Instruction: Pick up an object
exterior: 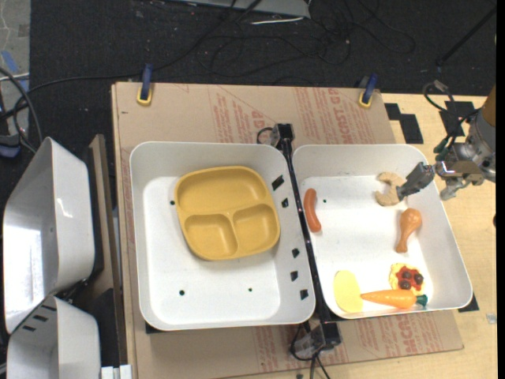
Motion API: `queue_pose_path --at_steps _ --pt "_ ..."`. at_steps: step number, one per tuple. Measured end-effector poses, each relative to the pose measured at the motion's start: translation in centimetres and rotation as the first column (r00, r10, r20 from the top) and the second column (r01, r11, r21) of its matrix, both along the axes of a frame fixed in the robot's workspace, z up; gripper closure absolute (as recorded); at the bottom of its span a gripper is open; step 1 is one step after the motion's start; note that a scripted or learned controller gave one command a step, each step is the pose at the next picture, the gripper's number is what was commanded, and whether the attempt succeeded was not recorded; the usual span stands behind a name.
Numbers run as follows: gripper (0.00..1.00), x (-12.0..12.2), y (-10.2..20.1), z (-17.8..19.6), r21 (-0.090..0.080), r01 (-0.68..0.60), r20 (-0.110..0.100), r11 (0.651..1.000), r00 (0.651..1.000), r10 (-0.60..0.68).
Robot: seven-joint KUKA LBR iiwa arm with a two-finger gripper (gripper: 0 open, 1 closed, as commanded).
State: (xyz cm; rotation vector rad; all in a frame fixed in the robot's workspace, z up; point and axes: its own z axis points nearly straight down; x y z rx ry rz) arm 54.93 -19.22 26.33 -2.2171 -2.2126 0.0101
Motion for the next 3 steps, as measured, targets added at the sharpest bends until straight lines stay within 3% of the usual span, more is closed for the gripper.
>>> queue_pose_path --at_steps 1,3 --pt "0.0 0.2 0.1 0.6 -0.003 -0.003 0.011 1.0 1.0 0.003" --pt "0.0 -0.6 0.6 -10.3 -0.001 -0.001 0.008 1.0 1.0 0.001"
